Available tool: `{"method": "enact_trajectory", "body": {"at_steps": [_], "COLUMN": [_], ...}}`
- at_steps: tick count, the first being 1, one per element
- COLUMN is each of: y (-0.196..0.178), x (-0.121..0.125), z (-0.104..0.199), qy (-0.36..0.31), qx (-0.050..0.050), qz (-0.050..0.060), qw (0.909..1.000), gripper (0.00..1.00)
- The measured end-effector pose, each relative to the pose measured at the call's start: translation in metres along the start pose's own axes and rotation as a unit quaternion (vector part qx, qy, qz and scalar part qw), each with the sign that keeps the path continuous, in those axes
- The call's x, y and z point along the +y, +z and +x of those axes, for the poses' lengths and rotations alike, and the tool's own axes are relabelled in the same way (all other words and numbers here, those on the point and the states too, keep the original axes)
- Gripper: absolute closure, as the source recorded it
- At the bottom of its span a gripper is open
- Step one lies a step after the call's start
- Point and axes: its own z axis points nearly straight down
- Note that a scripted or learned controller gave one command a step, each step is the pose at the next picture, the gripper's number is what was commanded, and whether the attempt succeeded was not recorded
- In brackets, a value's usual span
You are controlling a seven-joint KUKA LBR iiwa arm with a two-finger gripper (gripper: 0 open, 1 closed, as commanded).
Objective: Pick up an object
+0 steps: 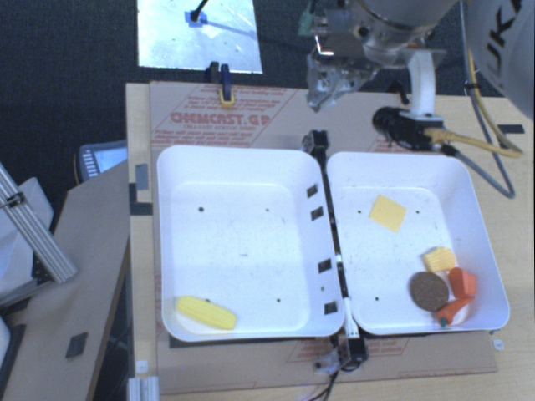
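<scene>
Corn cob (206, 312) at left bin's (175, 167) front, far from raised jaws (328, 90), their state unclear

Yellow corn cob (206, 312) flat in left bin's (242, 161) near corner

arm (468, 7): grey casing, rounded | band: orange, above the wrist | marking: dark letters "UK" on the right link | end effector (328, 86): bare grey metal, blurred | cables: yellow and grey, looping off the right side | mount: white post on a black base
</scene>
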Motion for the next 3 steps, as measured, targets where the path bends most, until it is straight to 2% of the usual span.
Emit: {"method": "enact_trajectory", "body": {"at_steps": [1, 2, 3], "y": [0.0, 0.163, 0.257], "x": [0.0, -0.055, -0.04], "z": [0.0, -0.024, 0.099], "qy": [0.0, 0.006, -0.002], "qx": [0.0, -0.002, 0.001], "qz": [0.0, 0.012, 0.006], "qw": [1.0, 0.9999, 1.0], "gripper": [0.0, 0.0, 0.0]}}
